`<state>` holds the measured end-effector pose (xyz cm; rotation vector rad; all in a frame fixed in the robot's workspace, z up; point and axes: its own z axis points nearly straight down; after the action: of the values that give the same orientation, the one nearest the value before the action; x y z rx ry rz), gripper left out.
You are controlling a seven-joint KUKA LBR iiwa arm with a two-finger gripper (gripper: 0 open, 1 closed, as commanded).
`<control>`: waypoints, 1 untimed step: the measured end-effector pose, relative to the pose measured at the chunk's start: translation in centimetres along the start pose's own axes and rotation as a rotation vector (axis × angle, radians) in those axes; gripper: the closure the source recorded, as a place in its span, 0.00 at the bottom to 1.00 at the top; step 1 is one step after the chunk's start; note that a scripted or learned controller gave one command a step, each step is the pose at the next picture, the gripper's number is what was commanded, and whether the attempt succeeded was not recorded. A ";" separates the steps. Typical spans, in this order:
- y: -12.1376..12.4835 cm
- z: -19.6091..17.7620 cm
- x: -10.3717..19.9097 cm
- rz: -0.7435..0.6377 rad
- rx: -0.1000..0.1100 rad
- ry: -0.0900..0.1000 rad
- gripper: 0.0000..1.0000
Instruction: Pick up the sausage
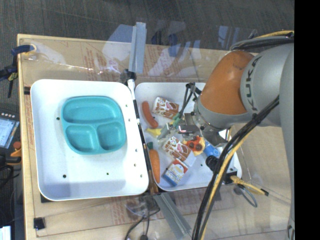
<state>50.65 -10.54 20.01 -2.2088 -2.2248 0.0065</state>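
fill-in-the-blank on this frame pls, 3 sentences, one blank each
1. The teal tray lies in the ____ bin.
2. The sausage lies near the ____ wall of the right bin.
3. The carrot lies against the same wall, ____ the sausage in the view.

Missing words: left; left; below

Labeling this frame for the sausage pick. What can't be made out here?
- Tool: whether open or shut, too small and cluttered in the camera view.
- Right part of the right bin: covered by the arm.
- Blue item: partly under the arm, identity unclear.
- Packet labels: too small to read.
The sausage itself lies clear near the bin's left wall.
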 end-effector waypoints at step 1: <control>5.1 11.0 -4.1 0.044 -0.001 -0.001 0.00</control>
<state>55.74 -14.61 8.94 -2.2590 -2.1764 0.0063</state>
